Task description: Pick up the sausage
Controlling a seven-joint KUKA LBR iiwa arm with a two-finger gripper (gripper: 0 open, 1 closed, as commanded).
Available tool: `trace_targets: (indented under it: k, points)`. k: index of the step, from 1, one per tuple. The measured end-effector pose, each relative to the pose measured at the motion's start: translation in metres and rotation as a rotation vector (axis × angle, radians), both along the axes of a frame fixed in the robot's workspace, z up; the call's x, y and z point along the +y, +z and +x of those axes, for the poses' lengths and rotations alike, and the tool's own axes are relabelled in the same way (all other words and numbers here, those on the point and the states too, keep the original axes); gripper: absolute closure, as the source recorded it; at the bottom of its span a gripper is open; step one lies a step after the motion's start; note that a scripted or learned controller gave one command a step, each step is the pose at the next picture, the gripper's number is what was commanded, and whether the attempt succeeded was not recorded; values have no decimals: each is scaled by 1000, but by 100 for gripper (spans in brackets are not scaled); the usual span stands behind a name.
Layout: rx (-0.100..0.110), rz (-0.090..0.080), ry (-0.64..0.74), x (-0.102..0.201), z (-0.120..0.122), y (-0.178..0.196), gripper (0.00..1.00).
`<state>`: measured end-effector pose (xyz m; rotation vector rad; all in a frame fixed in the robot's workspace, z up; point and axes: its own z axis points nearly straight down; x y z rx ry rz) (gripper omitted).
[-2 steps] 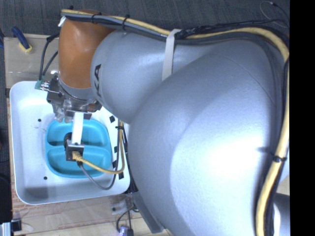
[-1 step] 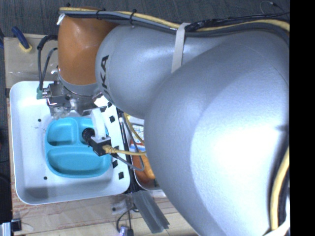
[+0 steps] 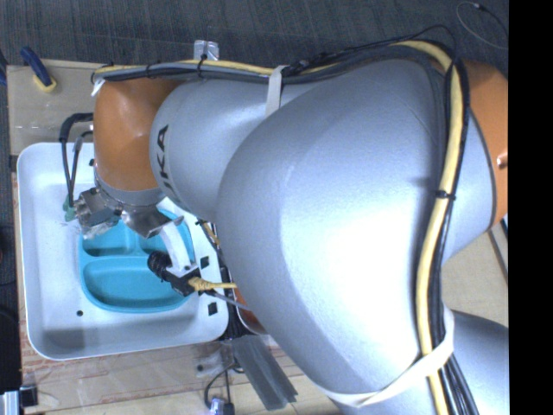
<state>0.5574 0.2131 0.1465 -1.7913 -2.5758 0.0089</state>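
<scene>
Sprawled over the bench from the right, grey arm (image 3: pixel 346 214), bent low so as to reach into the left white bin (image 3: pixel 39 232). Inside that bin, toward its right wall, a blue dish (image 3: pixel 121 284). Poised over the dish's upper edge, gripper (image 3: pixel 117 219), pointed down as if to probe there; spread or pressed together, cannot tell. Just past the bin's lower right corner, under the arm, a reddish-brown sliver, likely the sausage (image 3: pixel 246 314), mostly hidden.

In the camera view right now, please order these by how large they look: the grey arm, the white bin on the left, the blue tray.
1. Grey arm, largest, though it is nearest the camera, which exaggerates it.
2. White bin, partly covered by the arm.
3. Blue tray, smallest, lying inside the bin and partly covered.
</scene>
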Motion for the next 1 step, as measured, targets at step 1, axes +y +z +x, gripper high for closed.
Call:
trace_targets:
  k: [1]
  points:
    - [-4,2,161,-15,69,85,100]
